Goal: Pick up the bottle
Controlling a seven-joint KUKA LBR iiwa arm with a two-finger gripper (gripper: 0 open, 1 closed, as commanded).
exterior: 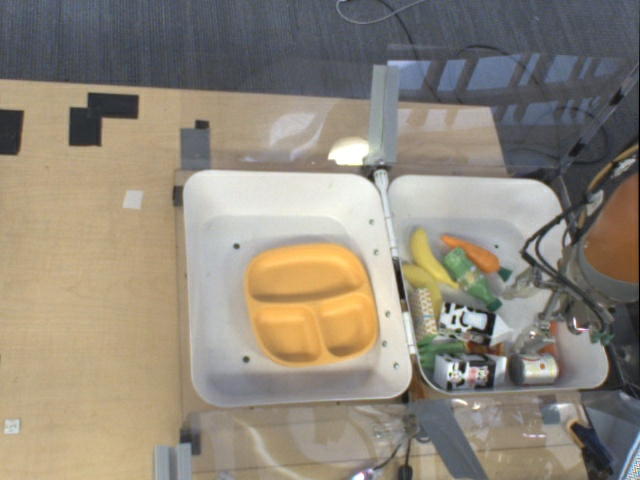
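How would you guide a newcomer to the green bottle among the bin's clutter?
Find the right-hand white bin. Near its middle, the green bottle lies tilted between the yellow banana and the orange carrot. It alone is green plastic.

Arm enters from right — orange band visible; hand (537, 320) low, pose seemingly tilted.

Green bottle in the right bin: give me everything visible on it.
The green bottle looks like translucent green plastic with a pale label patch. It lies on its side, slanted, near the middle of the right bin. It sits between the banana and the carrot, seemingly touching both. The hand is apart from it.
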